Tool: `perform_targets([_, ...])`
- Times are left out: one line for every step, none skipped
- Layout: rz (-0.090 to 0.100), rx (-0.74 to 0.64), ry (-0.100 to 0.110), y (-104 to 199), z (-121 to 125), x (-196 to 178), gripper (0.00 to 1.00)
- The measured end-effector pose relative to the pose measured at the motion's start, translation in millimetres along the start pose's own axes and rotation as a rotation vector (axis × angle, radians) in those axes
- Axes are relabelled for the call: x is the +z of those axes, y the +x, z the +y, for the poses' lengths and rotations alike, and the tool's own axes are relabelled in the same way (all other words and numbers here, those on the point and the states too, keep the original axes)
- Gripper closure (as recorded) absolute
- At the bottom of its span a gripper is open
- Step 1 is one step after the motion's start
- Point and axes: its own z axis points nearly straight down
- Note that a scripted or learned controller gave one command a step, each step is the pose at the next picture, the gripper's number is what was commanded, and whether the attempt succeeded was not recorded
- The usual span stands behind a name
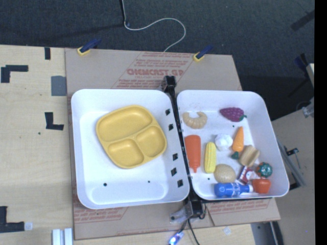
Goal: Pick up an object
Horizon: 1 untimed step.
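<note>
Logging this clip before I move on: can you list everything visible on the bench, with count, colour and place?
bins: 2, white, side by side on cardboard
divided plate: 1, yellow, left bin
grapes: 1, purple, right bin, far side
croissant: 1, tan, right bin, far left
large carrot: 1, orange, beside divider
corn: 1, yellow, right of large carrot
small carrot: 1, orange, right bin, middle
potato: 1, tan, near side
bottle: 1, blue, near edge
clamps: 2, yellow-blue, cardboard's far corners

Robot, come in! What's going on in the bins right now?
Toy food piled in right bin, untouched. Yellow divided plate in left bin. Nothing picked up yet.
</note>
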Motion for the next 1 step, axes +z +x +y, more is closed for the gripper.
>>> perform_targets([-0.002, 0.0, -0.004, -0.3, 0.3, -69.9, 1.0])
